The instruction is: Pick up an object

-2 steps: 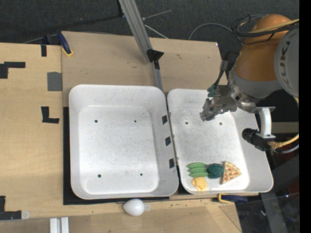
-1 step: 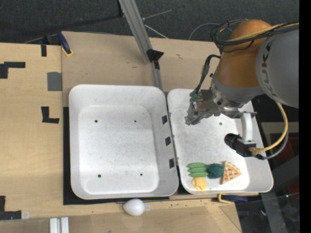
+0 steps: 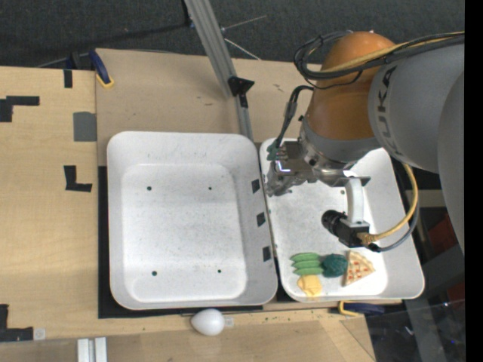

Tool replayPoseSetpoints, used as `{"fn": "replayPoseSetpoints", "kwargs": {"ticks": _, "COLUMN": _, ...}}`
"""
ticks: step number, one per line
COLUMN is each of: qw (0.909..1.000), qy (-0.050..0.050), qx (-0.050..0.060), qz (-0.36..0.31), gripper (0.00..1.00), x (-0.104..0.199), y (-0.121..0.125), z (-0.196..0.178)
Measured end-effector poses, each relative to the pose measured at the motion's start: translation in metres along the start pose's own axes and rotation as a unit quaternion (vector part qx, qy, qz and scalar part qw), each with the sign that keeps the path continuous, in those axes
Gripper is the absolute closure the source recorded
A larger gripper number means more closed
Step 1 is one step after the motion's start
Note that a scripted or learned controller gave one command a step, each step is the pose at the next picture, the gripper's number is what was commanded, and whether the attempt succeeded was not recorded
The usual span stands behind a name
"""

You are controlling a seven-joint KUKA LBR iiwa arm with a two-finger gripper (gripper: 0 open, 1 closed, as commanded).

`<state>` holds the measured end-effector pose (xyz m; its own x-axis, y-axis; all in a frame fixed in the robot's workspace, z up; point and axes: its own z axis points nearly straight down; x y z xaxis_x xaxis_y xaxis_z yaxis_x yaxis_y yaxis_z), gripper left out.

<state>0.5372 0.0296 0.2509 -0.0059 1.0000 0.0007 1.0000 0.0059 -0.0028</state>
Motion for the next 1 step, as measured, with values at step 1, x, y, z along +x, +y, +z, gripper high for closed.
{"fn": "replayPoseSetpoints", "kwargs": {"ticks": 1, "qw": 1.0000, "qy": 0.000, "qx": 0.001, "qz": 0.000, "gripper": 1.00, "x": 0.0532, "y": 0.0022, "z": 0.0211}}
